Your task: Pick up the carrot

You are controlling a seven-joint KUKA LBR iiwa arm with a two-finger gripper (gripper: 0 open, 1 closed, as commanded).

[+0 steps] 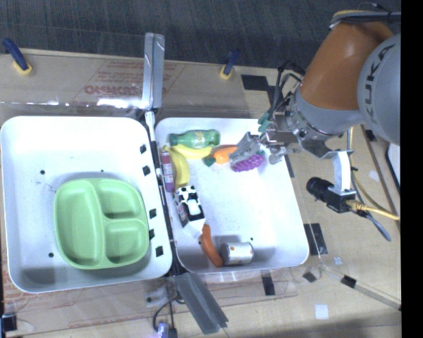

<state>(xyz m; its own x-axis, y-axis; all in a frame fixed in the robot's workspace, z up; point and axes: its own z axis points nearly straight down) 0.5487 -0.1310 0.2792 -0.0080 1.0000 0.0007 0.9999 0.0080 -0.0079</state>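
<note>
Far to the left of the jaws, the left bin [14,189] holds one green divided plate [102,220], which plays no part in the pick. The right bin [296,231] under the jaws is crowded. It holds one green-and-yellow bottle [192,139], one banana [180,167] and one thin purple stick [167,169] against the left wall. There is also one black-and-white toy [190,204], one long orange piece [211,246] and one silver can [236,252]. These last three all lie well below-left of the jaws.

The carrot [222,155], the only one I would count, lies just left of the jaws, with its green end towards the banana. One bunch of purple grapes [247,163] sits right beside it, under the jaws.

I cannot tell whether the jaws are apart or together, as the wrist hides them from above.

The main risk, as I judge it, is that the jaws close on the grapes instead, or on both at once. They hang nearer the grapes than the carrot. A push could also send the carrot rolling against the bottle. The orange piece near the can could be mistaken for the target.
</note>
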